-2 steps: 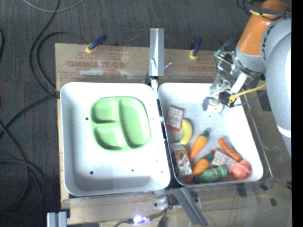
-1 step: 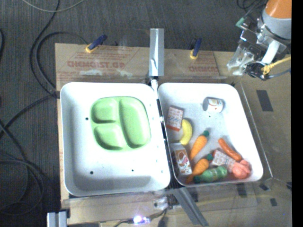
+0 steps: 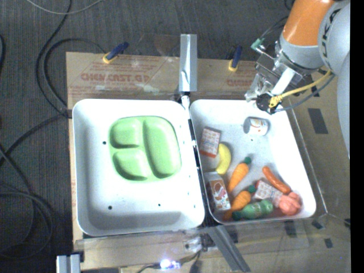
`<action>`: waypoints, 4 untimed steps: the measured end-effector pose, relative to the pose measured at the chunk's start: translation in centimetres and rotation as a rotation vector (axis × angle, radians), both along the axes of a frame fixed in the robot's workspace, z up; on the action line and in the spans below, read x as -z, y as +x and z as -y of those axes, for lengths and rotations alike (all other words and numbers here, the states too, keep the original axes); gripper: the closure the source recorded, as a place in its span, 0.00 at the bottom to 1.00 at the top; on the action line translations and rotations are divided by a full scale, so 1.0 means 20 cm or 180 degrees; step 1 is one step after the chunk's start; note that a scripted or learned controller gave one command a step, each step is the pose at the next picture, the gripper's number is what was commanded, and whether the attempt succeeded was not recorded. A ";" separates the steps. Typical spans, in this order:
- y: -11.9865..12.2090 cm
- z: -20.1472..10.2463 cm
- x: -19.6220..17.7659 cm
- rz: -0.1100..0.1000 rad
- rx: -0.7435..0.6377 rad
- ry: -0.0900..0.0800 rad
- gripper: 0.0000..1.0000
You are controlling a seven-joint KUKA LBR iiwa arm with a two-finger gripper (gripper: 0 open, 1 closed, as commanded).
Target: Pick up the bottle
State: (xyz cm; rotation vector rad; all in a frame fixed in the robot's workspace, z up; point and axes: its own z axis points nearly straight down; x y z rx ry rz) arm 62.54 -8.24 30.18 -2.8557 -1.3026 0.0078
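This is a robot laboratory test bench, not a home. A flat brown cardboard sheet (image 3: 136, 75) with red print lies under two shallow white plastic bins (image 3: 91, 209), held down by blue-and-yellow spring clamps (image 3: 115, 52). Thin loose cables (image 3: 48, 44) snake across the dark grey carpet floor (image 3: 34, 16). A grey industrial arm with an orange band (image 3: 310, 19) reaches in, trailing a yellow wire (image 3: 298, 91). The small food items (image 3: 239, 175) in the right bin look like plastic toys.
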 end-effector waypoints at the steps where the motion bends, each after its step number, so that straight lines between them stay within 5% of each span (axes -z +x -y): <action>1: 0.13 -0.31 0.05 0.0004 -0.0292 -0.0007 1.00; 2: 0.09 -0.18 -0.55 0.0009 -0.0395 -0.0010 1.00; 3: 0.05 -0.51 -0.02 0.0000 -0.0351 -0.0003 1.00; 4: 0.21 -1.05 -0.23 0.0007 -0.0311 -0.0005 1.00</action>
